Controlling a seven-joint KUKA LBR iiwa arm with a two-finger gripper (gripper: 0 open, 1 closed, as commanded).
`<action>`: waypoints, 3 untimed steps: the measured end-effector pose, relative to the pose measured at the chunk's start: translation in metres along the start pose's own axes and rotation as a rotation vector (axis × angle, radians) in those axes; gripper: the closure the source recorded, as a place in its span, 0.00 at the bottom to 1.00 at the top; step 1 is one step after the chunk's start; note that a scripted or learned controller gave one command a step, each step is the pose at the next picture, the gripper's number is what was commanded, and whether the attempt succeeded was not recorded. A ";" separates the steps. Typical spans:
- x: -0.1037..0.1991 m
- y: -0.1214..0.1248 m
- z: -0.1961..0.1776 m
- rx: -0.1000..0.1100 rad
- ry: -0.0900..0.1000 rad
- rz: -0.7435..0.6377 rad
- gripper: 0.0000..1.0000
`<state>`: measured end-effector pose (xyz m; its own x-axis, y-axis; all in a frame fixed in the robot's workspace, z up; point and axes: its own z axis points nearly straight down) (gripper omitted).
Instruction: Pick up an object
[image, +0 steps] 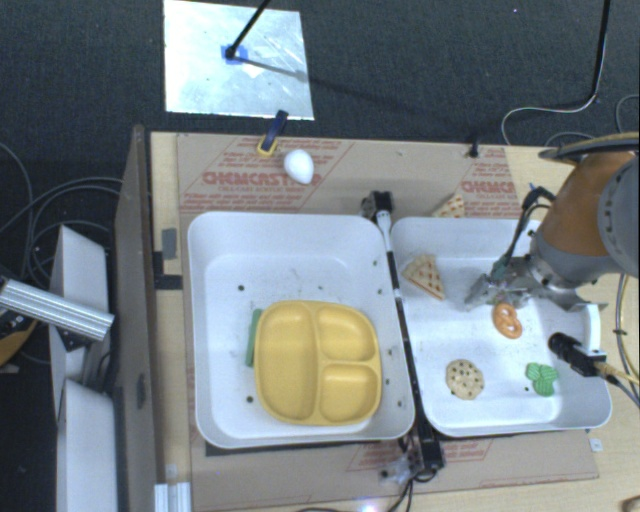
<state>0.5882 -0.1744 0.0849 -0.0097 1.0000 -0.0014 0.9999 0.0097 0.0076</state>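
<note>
Gripper (497, 291): low in the right bin (590, 400), dark fingers pointing toward the bin's middle; cannot tell how the fingers stand, too small and dark.
Nearest thing: orange pretzel (507, 321), just below the gripper and very near, not seen between the fingers.
Pretzel look: small twisted loop, orange-brown, glossy, with holes, lying flat on the bin floor.
Pretzel handling: probably a light, stiff plastic toy; smooth, so may slip; best taken across the narrow width of the loop, or with one finger through a hole.
Other choices: waffle wedge (424, 276) to the left of the gripper, flat and thin, hard to get under; round cookie (464, 378) below and left, also flat; green piece (542, 378) below and right, small and bumpy.
Farther away: yellow divided tray (318, 362) in the left bin (215, 300), well apart from the gripper; white egg (298, 165) on the counter (340, 165) beyond the bins.
</note>
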 end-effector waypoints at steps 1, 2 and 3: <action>-0.002 -0.003 -0.011 0.002 0.001 0.004 1.00; -0.034 -0.004 -0.097 0.000 -0.002 0.009 1.00; -0.032 -0.005 -0.093 0.005 0.000 0.007 0.00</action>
<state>0.5833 -0.2067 0.1776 -0.0022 1.0000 -0.0016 1.0000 0.0022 0.0030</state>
